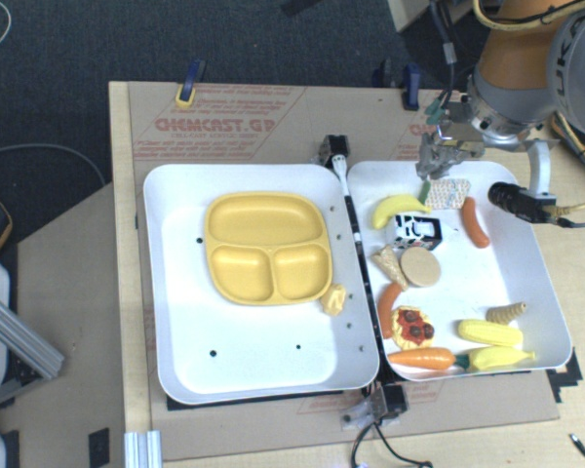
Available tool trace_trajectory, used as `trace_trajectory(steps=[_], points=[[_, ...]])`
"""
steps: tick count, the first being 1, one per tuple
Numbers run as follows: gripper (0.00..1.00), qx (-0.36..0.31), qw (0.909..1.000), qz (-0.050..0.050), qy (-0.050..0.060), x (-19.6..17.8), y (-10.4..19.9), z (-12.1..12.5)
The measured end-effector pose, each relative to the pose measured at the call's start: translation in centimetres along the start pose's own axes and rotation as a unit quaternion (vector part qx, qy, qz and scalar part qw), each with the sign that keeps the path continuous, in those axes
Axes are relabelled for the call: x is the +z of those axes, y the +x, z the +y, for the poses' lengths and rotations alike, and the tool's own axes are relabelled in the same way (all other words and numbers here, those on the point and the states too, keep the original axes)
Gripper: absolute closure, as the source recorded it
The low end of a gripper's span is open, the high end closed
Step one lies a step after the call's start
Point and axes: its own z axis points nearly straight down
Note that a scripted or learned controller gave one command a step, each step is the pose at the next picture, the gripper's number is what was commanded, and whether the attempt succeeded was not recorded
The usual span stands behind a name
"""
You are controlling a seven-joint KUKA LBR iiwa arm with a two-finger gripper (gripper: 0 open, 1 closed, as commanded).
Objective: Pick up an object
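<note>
Gripper (pixel 437 164): you see it just above the banana (pixel 398 208), far end of the right bin (pixel 541 291).
Finger spread: you cannot tell.

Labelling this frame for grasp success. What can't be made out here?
- Gripper, camera view: fingers too small and blurred against the right bin's far rim to judge open or shut, or any contact with the packet.
- Black-and-white item: too small to identify.
- Arm: cut off by the top and right edges.

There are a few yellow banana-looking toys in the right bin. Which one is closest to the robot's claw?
The curved yellow plastic banana at the bin's top, just below-left of the gripper. The two other yellow pieces lie at the bottom edge.
</note>
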Motion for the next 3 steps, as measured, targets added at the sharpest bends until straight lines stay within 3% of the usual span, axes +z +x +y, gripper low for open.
trace_trajectory(steps=[1, 2, 3], points=[[1.0, -0.001, 1.0, 0.0, -0.001, -1.1, 5.2, -0.8], [1.0, -0.001, 1.0, 0.0, 0.001, -0.4, 10.3, -3.2], [1.0, 0.002, 1.0, -0.001, 0.001, 0.6, 10.4, -3.1]])
